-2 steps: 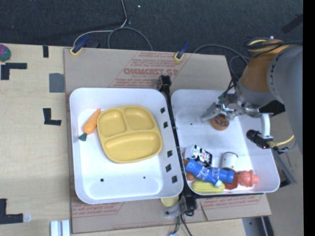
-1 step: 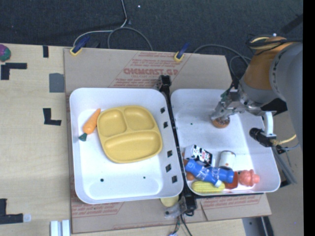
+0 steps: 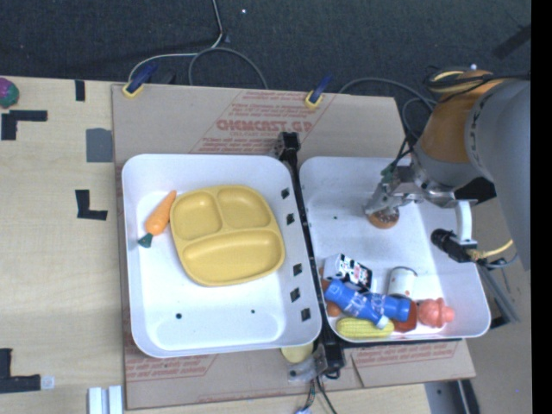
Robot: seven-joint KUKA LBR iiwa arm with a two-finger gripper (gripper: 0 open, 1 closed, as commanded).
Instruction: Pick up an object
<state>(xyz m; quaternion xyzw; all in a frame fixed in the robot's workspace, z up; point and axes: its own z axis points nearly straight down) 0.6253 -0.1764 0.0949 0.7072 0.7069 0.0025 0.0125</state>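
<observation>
Approach step: tool (image 3: 382, 203) low over small round brown object (image 3: 384, 220) in right white bin (image 3: 448, 328); finger state unclear. Next: close, lift.

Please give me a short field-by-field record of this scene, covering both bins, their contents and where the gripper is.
left bin: yellow divided plate, toy carrot lying by the plate's left edge
right bin: small brown round object near the middle; cluster along the front wall
front cluster: blue bottle, corn cob, black-and-white item, white cup, red toy
gripper: over the right bin, directly above the brown object
grasp: not discernible
</observation>
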